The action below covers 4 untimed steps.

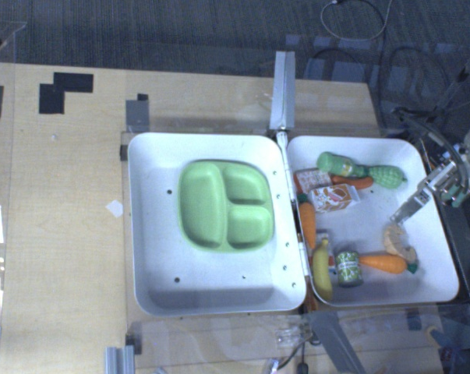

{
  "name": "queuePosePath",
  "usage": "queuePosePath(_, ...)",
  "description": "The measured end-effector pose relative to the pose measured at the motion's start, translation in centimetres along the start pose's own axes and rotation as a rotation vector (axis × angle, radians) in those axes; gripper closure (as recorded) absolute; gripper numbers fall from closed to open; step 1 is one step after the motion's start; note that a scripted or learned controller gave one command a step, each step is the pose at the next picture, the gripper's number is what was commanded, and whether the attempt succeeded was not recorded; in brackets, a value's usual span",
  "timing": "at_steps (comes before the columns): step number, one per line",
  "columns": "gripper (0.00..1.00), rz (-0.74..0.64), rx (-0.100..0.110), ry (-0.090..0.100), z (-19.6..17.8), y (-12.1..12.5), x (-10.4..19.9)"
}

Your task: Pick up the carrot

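An orange carrot [383, 264] lies on its side near the front of the right bin [429, 232], its green end pointing right. A second long orange piece [307, 224] lies along that bin's left wall. A thinner orange-red one [353, 183] rests under the green bottle [340, 164]. My gripper [399, 215] comes in from the right and hangs over the right part of that bin. It is above and slightly right of the front carrot, apart from it. Nothing shows in its grasp.
The right bin also holds a green bumpy item [387, 176], a small printed box [330, 197], a can [347, 269], a yellow bottle [321, 265] and a tan piece [400, 244] right under the gripper. The left bin [149, 209] bears a green divided plate [224, 205].
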State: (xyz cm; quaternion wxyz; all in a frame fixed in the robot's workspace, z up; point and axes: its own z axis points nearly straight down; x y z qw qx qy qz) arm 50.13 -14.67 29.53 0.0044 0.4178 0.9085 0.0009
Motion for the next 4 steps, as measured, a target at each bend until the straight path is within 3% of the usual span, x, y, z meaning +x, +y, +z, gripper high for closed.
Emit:
queuePosePath(1, 0.0, -0.241, 0.001, 0.002, 16.0, -1.8, 0.1)
queuePosePath(2, 0.0, -0.217, -0.003, -0.007, 20.5, -4.5, -3.6)
queuePosePath(3, 1.0, -0.216, -0.008, -0.01, 19.3, -4.2, -3.7)
queuePosePath(4, 1.0, -0.129, -0.001, -0.001, 5.6, -2.1, -0.5)
